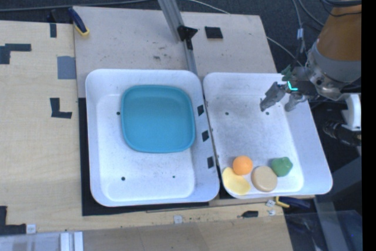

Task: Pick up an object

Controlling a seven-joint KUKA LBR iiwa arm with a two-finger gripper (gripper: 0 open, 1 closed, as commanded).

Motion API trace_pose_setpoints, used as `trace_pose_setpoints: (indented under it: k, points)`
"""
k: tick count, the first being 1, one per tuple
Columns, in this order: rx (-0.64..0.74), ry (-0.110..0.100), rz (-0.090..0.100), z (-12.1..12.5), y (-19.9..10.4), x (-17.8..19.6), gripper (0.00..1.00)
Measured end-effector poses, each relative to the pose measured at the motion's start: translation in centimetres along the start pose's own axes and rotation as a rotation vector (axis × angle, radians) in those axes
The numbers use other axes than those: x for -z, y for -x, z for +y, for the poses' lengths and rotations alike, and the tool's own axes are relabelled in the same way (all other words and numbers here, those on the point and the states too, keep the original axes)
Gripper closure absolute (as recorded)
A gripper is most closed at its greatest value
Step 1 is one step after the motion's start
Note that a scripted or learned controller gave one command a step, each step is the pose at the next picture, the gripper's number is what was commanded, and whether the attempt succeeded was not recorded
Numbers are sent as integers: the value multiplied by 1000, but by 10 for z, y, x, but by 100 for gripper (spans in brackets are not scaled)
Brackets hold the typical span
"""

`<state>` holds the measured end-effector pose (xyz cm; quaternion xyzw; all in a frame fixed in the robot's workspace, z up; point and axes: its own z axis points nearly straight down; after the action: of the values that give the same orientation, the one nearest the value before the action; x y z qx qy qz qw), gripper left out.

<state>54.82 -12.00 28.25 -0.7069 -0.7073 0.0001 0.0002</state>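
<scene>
The gripper [278,100] hangs over the far side of the right bin [258,126], fingers spread and holding nothing. The objects sit clustered in that bin's near corner: orange ball [242,165], tan disc [264,178], green piece [282,166], yellow piece [233,183]. They lie well apart from the gripper, so a reach toward the near edge is required.

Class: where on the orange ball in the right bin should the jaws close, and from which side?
Probably from above, across the orange ball along the bin's length: its far side is bare, though the tan disc crowds the near side. The yellow piece also touches it. The gripper hangs above the bin.
</scene>
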Motion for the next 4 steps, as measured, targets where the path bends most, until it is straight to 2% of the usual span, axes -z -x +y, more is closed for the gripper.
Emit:
trace_pose_setpoints:
  k: [1,2,3,4]
  points:
    - [0,0,0,0,0,0,0]
    - [0,-5,0,-3,4,-61,0]
    - [0,-4,0,-1,8,-105,0]
    - [0,-4,0,-9,2,-154,0]
